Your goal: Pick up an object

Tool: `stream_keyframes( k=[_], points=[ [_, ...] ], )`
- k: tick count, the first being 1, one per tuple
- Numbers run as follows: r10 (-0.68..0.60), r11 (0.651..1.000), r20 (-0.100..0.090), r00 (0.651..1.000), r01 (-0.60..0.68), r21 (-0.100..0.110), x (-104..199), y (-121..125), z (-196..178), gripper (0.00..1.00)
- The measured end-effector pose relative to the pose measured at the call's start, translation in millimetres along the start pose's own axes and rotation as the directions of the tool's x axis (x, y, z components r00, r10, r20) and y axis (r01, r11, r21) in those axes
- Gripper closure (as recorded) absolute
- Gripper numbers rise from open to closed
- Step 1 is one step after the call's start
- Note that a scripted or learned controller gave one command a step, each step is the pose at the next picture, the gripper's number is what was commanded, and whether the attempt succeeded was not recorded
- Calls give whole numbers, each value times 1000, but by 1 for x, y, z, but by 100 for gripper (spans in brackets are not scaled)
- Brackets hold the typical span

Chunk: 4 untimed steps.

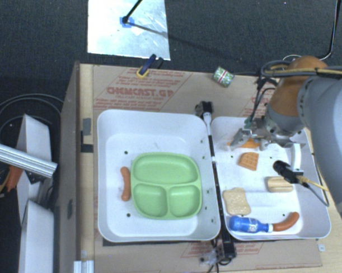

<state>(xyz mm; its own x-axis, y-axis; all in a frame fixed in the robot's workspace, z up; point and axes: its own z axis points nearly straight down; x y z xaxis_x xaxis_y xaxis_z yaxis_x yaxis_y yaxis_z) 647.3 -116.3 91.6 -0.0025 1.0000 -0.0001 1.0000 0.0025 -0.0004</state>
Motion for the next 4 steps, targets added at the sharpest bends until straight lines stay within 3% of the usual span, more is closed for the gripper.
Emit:
stream_keyframes(
  k=[1, 3, 4],
  points=[
    [1, 1000, 1, 1000, -1, -1, -6, -14, 3, 0],
    [-1, 1000, 1, 1000, 1, -1, 18, -31, 7, 0],
    [-4, 1000, 2, 1000, 4, -7, 18, -29, -5, 100]
  ],
)
